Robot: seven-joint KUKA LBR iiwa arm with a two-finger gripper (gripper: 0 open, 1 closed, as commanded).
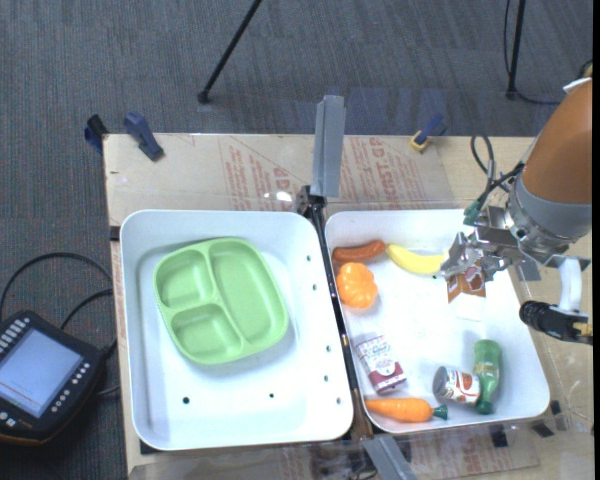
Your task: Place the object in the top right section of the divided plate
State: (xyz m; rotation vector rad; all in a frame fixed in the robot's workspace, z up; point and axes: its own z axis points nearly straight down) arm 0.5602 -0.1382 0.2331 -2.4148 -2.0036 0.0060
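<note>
- Camera view: the hand [467,271] hangs over the right bin [533,373], near its upper right part, on the grey arm [555,198] that enters from the right edge.
- A small brown-and-white packet [468,284] sits right at the fingertips; it appears to be pinched between the fingers, so the hand reads as clenched on it, though the metal parts blur together there.
- The packet is flat, dark brown with a pale patch at its lower end, and hangs tilted. It is above the bin floor, well apart from the plate.
- Just left of the hand lies a yellow banana [415,260]; further left, an orange-brown sausage [358,252] and below it an orange pumpkin-shaped toy [356,285].
- Below and left of the hand: a red-and-white carton [381,362] lying flat, and an orange carrot [404,408] by the bin's lower rim.
- Directly below the hand: a red-labelled can [457,385] on its side, touching a green bottle [487,374].
- Far left of the hand, in the left bin [140,368], rests the green divided plate [221,299], with two small sections on its left side and one large section on its right side. No object lies in any section.
- Both bins stand side by side on the surface [230,173].
</note>
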